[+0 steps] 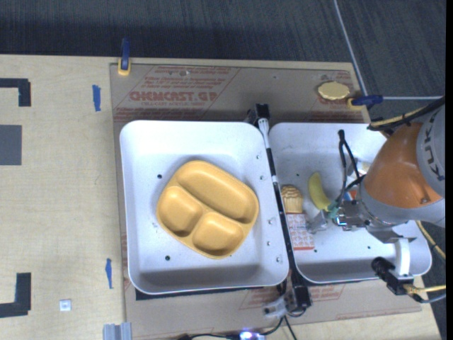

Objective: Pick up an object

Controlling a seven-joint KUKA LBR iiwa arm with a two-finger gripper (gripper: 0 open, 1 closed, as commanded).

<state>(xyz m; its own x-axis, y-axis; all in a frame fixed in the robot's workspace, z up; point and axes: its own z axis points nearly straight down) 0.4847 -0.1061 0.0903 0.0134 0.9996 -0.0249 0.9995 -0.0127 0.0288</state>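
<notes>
Tool: low in the right bin, at the end of the grey arm with its orange band; too small and cluttered to tell whether open or closed, or whether anything is gripped.
Nearest to tool: a banana, just up-left of it; contact cannot be told.
Banana: yellow, smooth, curved, lying near the middle of the right bin.
Right bin, left wall: a small tan, rough-looking block, perhaps a baked snack, and just below it a flat white packet with red print.
Left bin: shallow, white, matte, rounded corners; holds a yellow plastic divided plate, glossy, three moulded compartments, lying tilted across the floor of the bin.
Desk: pale wood-grain board, blue tape marks and black squares on it.
Under the bins: brown cardboard sheet with red lettering.
Far edge of cardboard: a round, flat, yellowish disc, well apart from both bins.
</notes>
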